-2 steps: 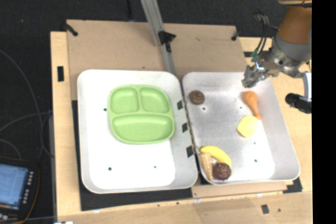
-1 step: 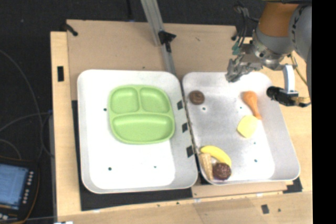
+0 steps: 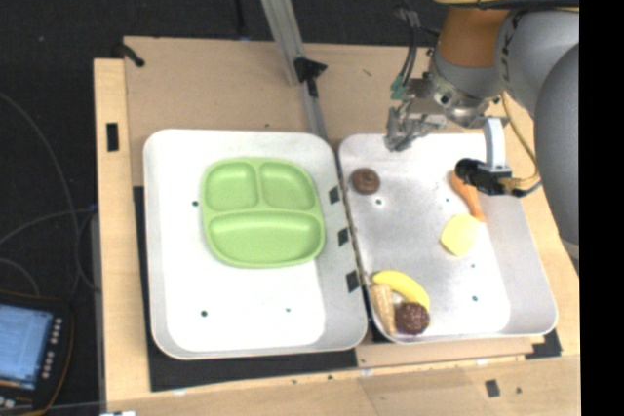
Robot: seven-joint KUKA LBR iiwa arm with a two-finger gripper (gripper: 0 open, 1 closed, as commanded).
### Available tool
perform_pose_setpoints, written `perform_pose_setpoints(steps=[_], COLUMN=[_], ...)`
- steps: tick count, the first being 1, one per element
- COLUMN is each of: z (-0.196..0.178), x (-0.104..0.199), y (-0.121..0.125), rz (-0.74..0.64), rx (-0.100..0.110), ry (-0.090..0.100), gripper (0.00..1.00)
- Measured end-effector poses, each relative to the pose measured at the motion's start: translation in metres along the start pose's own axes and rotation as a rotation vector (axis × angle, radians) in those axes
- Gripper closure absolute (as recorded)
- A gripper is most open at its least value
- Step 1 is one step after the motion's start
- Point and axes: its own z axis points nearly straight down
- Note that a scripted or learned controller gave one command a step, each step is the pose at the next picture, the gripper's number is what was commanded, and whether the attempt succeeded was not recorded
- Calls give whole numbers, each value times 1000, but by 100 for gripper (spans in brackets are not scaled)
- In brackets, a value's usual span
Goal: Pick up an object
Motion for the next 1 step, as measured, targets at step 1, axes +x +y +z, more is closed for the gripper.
perform_pose_setpoints(steps=[1], z=[-12], x=[47], y=[-2], rz=[0], rx=[-2], ry=[0], gripper=[100])
